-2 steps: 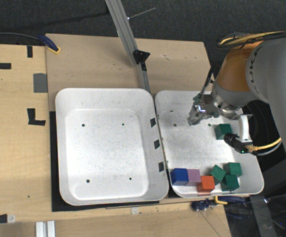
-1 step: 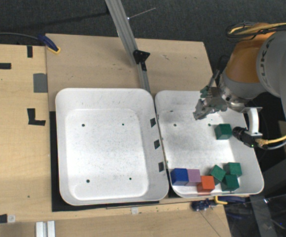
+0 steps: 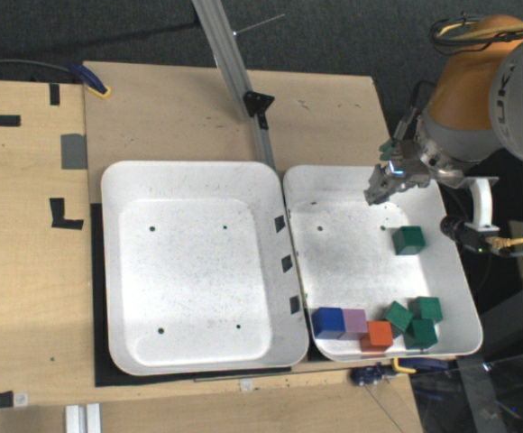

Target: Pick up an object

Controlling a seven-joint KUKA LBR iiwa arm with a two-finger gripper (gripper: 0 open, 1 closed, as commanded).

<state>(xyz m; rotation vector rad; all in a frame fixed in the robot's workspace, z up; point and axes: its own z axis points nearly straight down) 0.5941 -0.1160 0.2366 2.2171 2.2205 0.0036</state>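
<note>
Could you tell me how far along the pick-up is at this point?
Nothing looks picked yet. The gripper is over the upper part of the right bin, apart from the blocks. The lone green block lies below it; the blue block and others sit along the near edge. Reaching, grasping and lifting remain.

bench (image 3: 198,106) | wooden top | 2 white bins (image 3: 117,242) side by side

Wooden bench (image 3: 180,124) carries black tape marks (image 3: 0,126) at left. Grey metal strut (image 3: 230,57) slants down from top, ending at black bracket (image 3: 258,104). Blue-yellow clamp (image 3: 93,79) lies near bench's upper left. Dark floor behind bench.
</note>
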